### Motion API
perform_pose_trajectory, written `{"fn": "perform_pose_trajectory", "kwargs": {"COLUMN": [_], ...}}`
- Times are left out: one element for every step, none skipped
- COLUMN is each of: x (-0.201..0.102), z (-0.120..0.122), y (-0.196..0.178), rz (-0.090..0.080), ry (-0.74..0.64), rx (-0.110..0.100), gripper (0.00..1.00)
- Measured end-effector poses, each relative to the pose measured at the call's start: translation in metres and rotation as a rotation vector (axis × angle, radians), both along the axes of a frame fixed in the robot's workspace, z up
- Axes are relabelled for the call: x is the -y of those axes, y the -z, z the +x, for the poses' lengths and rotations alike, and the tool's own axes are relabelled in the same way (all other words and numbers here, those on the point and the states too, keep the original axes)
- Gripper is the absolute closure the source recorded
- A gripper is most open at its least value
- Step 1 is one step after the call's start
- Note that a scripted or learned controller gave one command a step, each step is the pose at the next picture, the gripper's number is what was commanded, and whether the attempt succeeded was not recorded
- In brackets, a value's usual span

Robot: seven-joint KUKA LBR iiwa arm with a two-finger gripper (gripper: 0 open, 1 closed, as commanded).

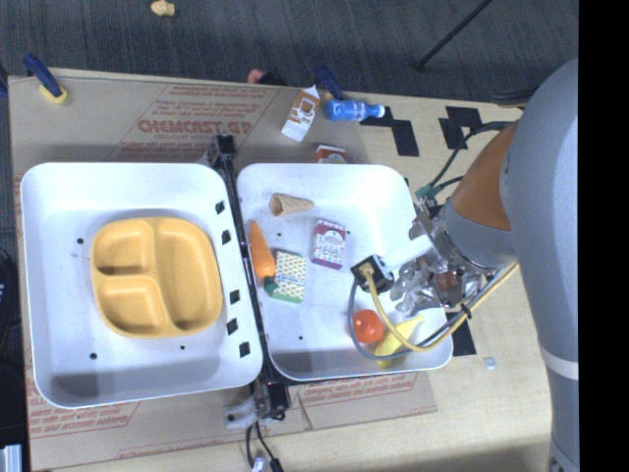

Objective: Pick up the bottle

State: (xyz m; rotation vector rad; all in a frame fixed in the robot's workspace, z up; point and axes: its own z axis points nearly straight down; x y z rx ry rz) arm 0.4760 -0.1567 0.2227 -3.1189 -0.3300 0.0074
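Camera view: one bottle outside two bins.

Right bin: middle floor open between carrot, patterned packet, purple carton and cone. Near-right corner crowded by end effector, tomato, banana. Blue bottle on bench, free above, small carton just beside.

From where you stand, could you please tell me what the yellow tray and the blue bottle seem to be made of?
The yellow tray looks like moulded plastic, matte, with soft rounded compartments. The blue bottle, lying outside the bins, seems glossy translucent plastic, though it is too small to be sure.
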Motion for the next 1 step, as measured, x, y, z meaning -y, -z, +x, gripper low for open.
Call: {"fn": "perform_pose_trajectory", "kwargs": {"x": [0.0072], "z": [-0.0005], "y": [0.0076], "rz": [0.001], "ry": [0.004], "rx": [-0.002], "gripper": [1.0]}}
